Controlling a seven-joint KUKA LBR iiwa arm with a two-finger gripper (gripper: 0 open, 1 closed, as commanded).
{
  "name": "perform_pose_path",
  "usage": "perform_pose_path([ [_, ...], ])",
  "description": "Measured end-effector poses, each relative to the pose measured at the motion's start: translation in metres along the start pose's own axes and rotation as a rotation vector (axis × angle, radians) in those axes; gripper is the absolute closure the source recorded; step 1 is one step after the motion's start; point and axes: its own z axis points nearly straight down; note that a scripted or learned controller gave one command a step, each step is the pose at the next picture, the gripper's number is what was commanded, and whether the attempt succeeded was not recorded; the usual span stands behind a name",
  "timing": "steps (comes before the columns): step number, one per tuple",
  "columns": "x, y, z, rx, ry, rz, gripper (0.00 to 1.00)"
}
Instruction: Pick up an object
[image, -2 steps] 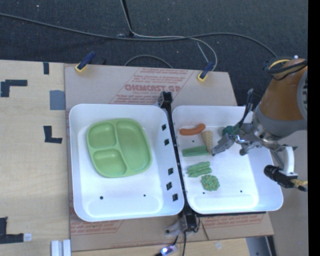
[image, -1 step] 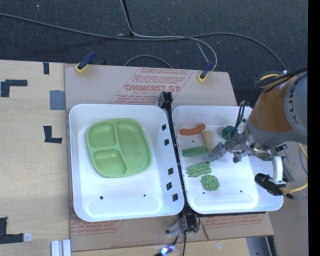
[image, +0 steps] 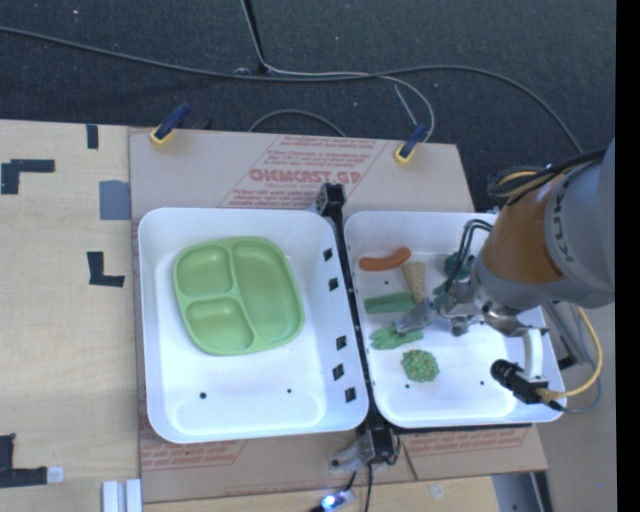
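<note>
The right bin (image: 470, 395) holds several small toy foods. An orange-red sausage (image: 385, 261) lies at its far left, with a tan cone (image: 414, 278) beside it. Below them are a flat green strip (image: 390, 301), a green leafy piece (image: 385, 339) and a round green broccoli-like ball (image: 420, 365). My gripper (image: 410, 322) reaches in from the right and sits low among them, between the green strip and the leafy piece, just above the ball. Nothing is visibly lifted.
The left bin (image: 165, 390) holds a light green divided plate (image: 238, 295). A black divider with clips (image: 345, 300) runs between the bins. The arm's grey body and orange band (image: 525, 245) cover the right bin's right side. A black connector (image: 512, 378) hangs near that bin's front right.
</note>
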Motion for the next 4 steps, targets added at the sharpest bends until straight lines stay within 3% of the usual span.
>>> perform_pose_path([
  [1, 0.002, 0.003, -0.015, -0.005, 0.003, -0.003, 1.0],
  [3, 0.01, 0.002, -0.121, -0.001, 0.0, -0.003, 1.0],
  [4, 0.062, 0.006, -0.12, 0.003, 0.002, -0.007, 1.0],
])
